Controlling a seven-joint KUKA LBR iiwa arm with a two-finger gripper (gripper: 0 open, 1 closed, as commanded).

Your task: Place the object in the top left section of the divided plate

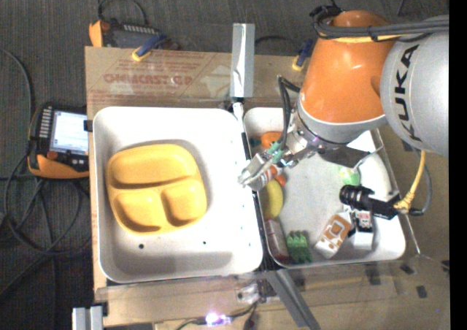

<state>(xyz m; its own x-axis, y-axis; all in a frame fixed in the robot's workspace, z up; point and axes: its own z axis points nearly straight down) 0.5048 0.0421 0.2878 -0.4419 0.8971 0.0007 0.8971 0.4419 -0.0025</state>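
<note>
Divided plate (pixel 155 186) sits mid left bin (pixel 117 252), white floor all round; tool (pixel 255 174) above shared rim (pixel 257 223), grip unclear

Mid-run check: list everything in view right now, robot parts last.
Left bin: one, white, left on bench.
Plate: one, yellow, in left bin.
Right bin: one, white, beside left bin.
Yellow item: one, yellow, right bin's left side.
Green block: one, green, right bin's near edge.
Box: one, orange and white, right of green block.
Orange item: one, orange, right bin's far left corner.
Cardboard: one, brown, beyond the bins.
Pendant: one, orange with screen, left of bench.
Arm: one, grey and orange, reaching from right.
Claw: one, pale, over the wall between bins.
</note>
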